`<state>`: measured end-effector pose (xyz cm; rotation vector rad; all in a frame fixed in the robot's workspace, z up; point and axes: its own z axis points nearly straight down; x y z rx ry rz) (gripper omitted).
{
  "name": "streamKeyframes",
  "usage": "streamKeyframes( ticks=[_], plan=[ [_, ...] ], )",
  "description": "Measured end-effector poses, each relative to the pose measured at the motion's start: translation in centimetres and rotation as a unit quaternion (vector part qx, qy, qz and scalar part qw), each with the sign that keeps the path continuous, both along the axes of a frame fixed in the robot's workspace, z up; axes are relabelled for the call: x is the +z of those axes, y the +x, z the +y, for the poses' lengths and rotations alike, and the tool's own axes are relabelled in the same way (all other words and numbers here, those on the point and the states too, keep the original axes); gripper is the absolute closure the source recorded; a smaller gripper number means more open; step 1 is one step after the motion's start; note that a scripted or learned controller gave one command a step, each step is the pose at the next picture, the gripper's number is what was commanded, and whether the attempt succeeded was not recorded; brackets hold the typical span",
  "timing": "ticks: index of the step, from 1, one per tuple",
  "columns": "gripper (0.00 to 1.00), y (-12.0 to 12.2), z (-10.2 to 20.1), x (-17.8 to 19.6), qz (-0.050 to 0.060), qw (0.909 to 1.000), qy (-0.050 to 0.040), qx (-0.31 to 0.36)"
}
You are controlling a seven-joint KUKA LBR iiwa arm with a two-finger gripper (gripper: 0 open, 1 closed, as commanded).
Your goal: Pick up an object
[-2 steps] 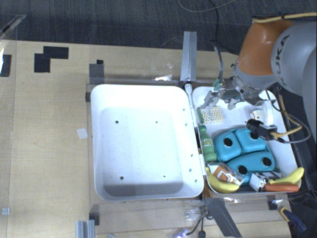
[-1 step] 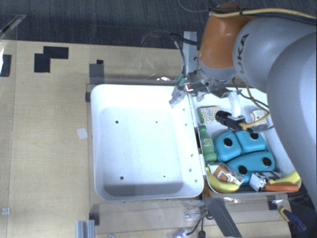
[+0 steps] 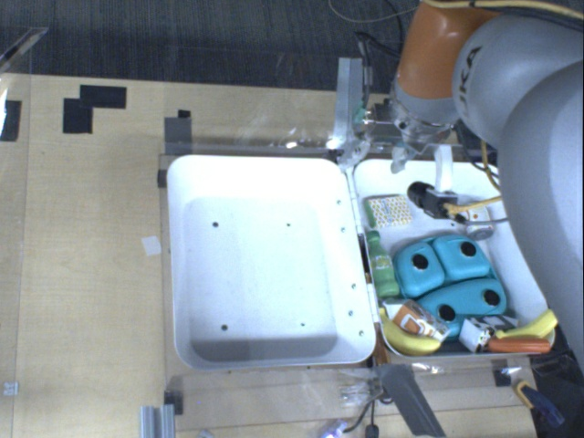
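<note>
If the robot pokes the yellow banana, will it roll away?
Probably not far. The curved yellow banana lies wedged in the right white bin's front corner, beside the blue plastic shells. Its bend likely makes it rock rather than roll. It looks smooth, maybe slippery.

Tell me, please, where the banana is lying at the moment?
The banana lies in the right-hand bin, curled into its near left corner by the bin's front edge, just below the teal plastic pieces.

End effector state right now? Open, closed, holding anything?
End effector: cannot be told; it sits over the far end of the right bin, with nothing visibly held.
</note>
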<state>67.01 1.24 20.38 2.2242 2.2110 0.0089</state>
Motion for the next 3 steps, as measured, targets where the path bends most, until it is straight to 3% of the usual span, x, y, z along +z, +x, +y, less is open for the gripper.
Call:
streamKeyframes(
  ticks=[1,2,3],
  plan=[
    [0.0,0.0,0.0,0.0,0.0,1.0,-0.0001,0.0],
    [0.0,-0.1,-8.2,-1.8,0.002,0.9704,0.001,-0.241],
    [0.0,-0.5,-3.1,9.6,0.001,0.9671,0.0014,-0.254]
  ],
)
